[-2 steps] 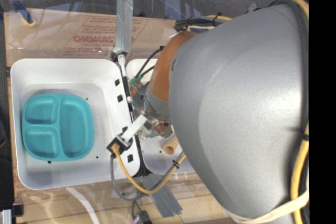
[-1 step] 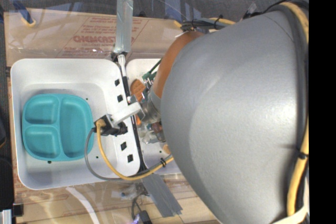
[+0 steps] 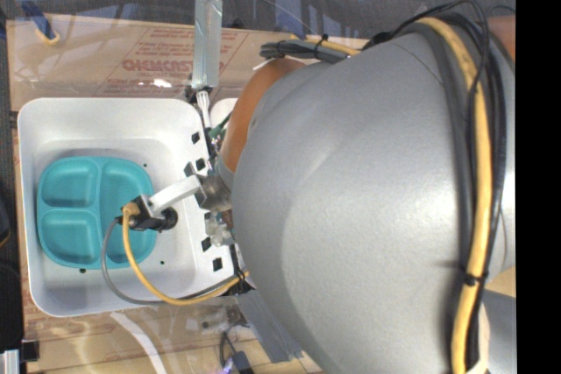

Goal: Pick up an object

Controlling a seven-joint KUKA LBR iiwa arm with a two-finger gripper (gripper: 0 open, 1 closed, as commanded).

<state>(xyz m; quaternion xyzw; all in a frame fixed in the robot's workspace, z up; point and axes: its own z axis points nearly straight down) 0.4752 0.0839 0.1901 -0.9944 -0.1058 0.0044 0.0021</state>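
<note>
One gripper (image 3: pixel 209 195) sits low at the right wall of the left bin (image 3: pixel 33 125), mostly tucked under the arm (image 3: pixel 368 206); from this angle I cannot tell whether it is open or closed, and nothing can be seen held in it. Just left of it, a teal divided plate (image 3: pixel 74 206) lies flat on the bin floor, filling the left half of the bin, with its right edge near the gripper. It is the one loose object that can be made out.

The arm's broad grey body covers almost the whole right side of the scene, with the orange band (image 3: pixel 261 94) showing at its upper left edge. It hides nearly all of the right bin (image 3: pixel 225 111), leaving a small white sliver, so whatever lies in there cannot be judged. A silvery upright bar (image 3: pixel 208 35) stands behind the bins at the join. The desk (image 3: pixel 149 57) beyond shows a brown printed sheet under clear film.
</note>
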